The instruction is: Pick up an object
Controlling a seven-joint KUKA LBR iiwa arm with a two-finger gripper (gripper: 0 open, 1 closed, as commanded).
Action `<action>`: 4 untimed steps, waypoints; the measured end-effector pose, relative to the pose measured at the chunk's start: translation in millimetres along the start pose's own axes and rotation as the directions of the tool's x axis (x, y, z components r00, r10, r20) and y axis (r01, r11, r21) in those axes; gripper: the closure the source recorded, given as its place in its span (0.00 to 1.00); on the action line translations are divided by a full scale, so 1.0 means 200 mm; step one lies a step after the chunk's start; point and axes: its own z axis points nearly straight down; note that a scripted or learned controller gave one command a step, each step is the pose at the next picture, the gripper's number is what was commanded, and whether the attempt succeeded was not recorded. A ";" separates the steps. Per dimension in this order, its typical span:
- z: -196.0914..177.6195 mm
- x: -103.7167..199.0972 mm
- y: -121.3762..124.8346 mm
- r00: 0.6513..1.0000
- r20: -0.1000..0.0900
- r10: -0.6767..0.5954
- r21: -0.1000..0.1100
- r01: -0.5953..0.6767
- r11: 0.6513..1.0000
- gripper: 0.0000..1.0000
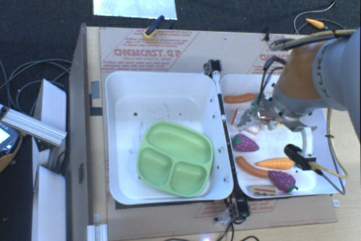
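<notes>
My gripper (255, 117) hangs low over the upper middle of the right bin (320, 121), its arm coming in from the right. Just below it lies a purple grape bunch (245, 143). An orange sausage (240, 98) lies above it near the bin's back wall. Something small, pale and reddish (251, 127) sits right under the gripper, too blurred to name. Toward the front lie an orange carrot (276, 163), a second orange sausage (251, 167), another purple grape bunch (282, 179) and a flat tan stick (265, 191).
The left bin (121, 121) holds a green divided plate (175, 158) at its front right. A narrow ridge (223, 121) separates the two bins. The bench's brown board (169, 51) lies behind them.
</notes>
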 end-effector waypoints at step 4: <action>0.12 -0.03 0.48 1.000 0.000 -0.002 0.003 0.002 1.000 0.00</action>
